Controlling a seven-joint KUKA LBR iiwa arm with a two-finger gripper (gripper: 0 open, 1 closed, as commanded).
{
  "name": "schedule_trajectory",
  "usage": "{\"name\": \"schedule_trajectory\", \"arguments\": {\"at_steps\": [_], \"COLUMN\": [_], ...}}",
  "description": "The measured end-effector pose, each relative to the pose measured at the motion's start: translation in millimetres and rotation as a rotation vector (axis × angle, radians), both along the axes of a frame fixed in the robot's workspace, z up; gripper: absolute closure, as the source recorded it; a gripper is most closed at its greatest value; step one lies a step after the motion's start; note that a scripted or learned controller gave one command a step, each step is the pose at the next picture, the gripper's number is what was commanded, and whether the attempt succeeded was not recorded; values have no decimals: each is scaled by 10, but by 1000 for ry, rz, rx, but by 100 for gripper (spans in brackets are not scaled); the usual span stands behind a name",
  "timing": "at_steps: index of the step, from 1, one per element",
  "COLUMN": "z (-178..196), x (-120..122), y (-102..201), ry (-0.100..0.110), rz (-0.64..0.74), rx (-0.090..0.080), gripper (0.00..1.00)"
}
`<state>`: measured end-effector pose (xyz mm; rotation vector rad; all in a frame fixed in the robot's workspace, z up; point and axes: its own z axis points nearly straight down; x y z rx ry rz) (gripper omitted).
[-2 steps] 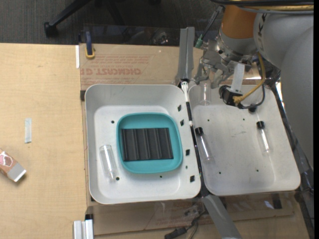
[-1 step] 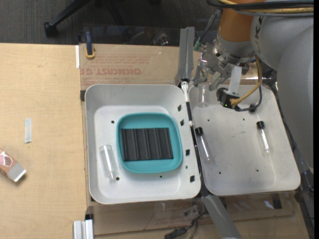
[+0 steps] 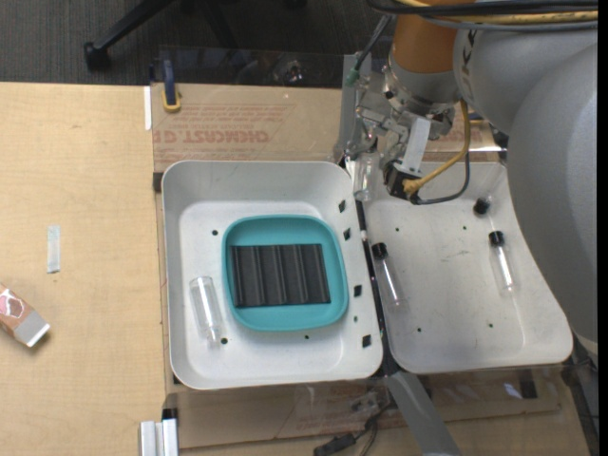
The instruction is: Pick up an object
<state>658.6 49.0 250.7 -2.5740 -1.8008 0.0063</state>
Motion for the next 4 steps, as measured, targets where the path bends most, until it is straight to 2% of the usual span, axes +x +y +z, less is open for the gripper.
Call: {"name": "schedule_trajectory", "arguments": {"at_steps": [1, 2, 3, 4], "z": [70, -376, -323, -249], "x": [-491, -150, -106, -110], "y": [-427, -478, -400, -408], "ry": [1, 1, 1, 5], "rz": [-442, -443, -498, -495], "rx": [-1, -2, -2, -4], "gripper": [100, 100, 100, 100]}}
